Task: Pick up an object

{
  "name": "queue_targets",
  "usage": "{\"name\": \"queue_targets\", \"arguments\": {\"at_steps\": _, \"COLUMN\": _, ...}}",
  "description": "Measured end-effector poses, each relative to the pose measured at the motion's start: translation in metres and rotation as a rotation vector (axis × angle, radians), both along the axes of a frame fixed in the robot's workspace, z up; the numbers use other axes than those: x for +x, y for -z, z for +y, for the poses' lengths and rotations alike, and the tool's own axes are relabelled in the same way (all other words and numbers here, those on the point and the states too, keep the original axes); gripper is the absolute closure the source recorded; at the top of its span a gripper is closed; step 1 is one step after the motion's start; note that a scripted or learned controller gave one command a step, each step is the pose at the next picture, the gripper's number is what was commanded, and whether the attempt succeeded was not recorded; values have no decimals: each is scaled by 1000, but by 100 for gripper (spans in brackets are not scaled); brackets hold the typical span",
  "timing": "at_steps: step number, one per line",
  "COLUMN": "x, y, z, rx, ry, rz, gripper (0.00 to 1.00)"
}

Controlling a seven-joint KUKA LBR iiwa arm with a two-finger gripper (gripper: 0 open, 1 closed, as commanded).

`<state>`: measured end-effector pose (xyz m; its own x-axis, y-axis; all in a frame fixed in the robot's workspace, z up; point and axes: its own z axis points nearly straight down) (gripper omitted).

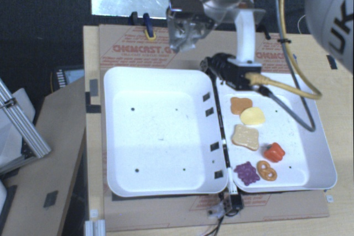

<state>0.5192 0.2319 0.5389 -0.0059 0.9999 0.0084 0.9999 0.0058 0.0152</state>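
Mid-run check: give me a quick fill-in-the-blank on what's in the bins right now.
1. All the toy food pieces lie in the ____ bin.
2. The purple grapes lie right beside the ____.
3. The yellow piece sits between the orange piece and the ____ slice.
4. The gripper hangs above the ____ edge of the bins.

Missing words: right; pretzel; bread; far

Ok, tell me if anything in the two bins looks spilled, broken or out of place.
Nothing stands out. The toy foods, among them a bread slice, pretzel and grape bunch, lie loosely clustered in the right bin. All look whole, and none has spilled over the rim.
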Motion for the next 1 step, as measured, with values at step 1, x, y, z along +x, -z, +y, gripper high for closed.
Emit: {"name": "queue_targets", "arguments": {"at_steps": 1, "x": 20, "y": 4, "z": 2, "rx": -7, "ry": 5, "rz": 12, "gripper": 100}}
